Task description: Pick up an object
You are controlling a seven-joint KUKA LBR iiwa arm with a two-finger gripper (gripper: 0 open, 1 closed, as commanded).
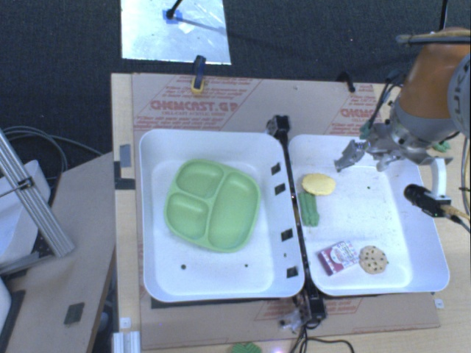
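**Arm over right bin, small food toys below it**

Two shallow white bins sit side by side on a bench, seen from above at a slant. Landmark: the black divider (288, 197) running btwn the bins.

Right of the divider, the right bin (412, 278) holds four small things. A yellow round piece (319, 184), flat and lemon-colored, lies near the divider toward the bin's far half. Just below it, touching or nearly so, a green pod-like piece (309, 209) lies lengthwise along the divider. Farther toward the near edge, a red-and-white packet (338, 257) lies tilted, w/ a tan cookie (374, 259) dotted with dark chips just beside it, on the side away from the divider.

The gripper (352, 155) hangs over the bin's far part, right of the divider, a bit beyond the yellow piece and apart from it. Its grey fingers point toward the divider; can't tell if they are spread or closed, and nothing shows btwn them.

Open room: the bin's middle and its side away from the divider are bare white floor.

Left of the divider, the left bin (169, 285) holds a green sectioned plate (213, 205), roughly centered, w/ bare floor around it.
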